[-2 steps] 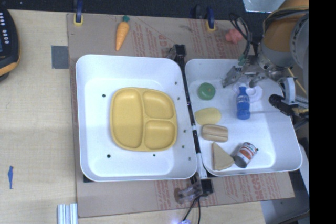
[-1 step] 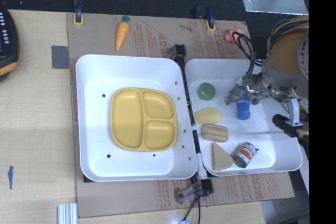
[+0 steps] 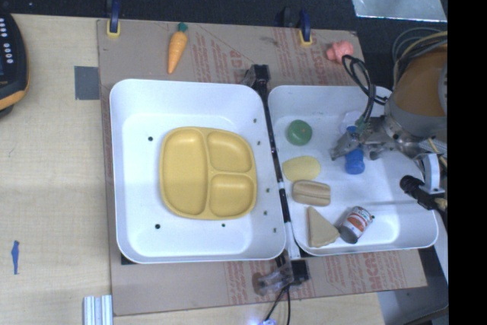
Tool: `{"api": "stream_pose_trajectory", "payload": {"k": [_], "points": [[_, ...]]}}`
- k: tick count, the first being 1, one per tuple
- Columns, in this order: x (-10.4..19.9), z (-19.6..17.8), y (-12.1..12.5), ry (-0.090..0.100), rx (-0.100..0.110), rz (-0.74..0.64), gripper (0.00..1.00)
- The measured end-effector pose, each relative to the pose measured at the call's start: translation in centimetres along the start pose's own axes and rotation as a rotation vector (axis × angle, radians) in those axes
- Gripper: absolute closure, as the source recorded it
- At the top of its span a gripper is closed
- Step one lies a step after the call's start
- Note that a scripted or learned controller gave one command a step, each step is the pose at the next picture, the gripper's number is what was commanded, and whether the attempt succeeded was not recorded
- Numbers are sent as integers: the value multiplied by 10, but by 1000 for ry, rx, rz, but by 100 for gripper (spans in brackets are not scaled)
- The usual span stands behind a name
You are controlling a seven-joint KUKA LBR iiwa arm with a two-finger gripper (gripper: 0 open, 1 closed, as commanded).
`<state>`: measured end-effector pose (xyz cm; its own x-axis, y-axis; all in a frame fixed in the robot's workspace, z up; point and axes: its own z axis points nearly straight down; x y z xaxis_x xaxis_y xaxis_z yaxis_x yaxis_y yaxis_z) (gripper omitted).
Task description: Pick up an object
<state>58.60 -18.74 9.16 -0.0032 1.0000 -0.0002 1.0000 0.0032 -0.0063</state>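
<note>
The claw (image 3: pixel 351 152) is lowered over a blue object (image 3: pixel 354 161); whether it is clenched cannot be told. A centred, squarely seated grip should be secured before lifting, clear of the green object (image 3: pixel 299 132) beside it.

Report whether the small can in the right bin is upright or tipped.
Tipped: the can lies on its side, its round end facing the camera's lower left.

The pincer (image 3: pixel 351 144) sat low over a blue object (image 3: pixel 354 161), and its metal parts covered the object's top, so whether the fingers closed on it could not be told. The arm (image 3: pixel 418 91) was cut off at the right. It hid part of the right bin's (image 3: pixel 319 97) far corner. A dark device (image 3: pixel 11 61) on the surface (image 3: pixel 46 186) was cropped by the left edge. The label on the small can (image 3: pixel 354 224) was too small to read.
</note>
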Motion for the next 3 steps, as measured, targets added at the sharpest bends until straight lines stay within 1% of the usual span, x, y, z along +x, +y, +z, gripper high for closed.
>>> {"api": "stream_pose_trajectory", "payload": {"k": [1, 2, 3], "points": [[-1, -11, 1, -1, -2, 0, 100], [32, -18, 64, 1, 3, -4, 100], [119, -107, 73, 3, -14, -9, 100]]}}
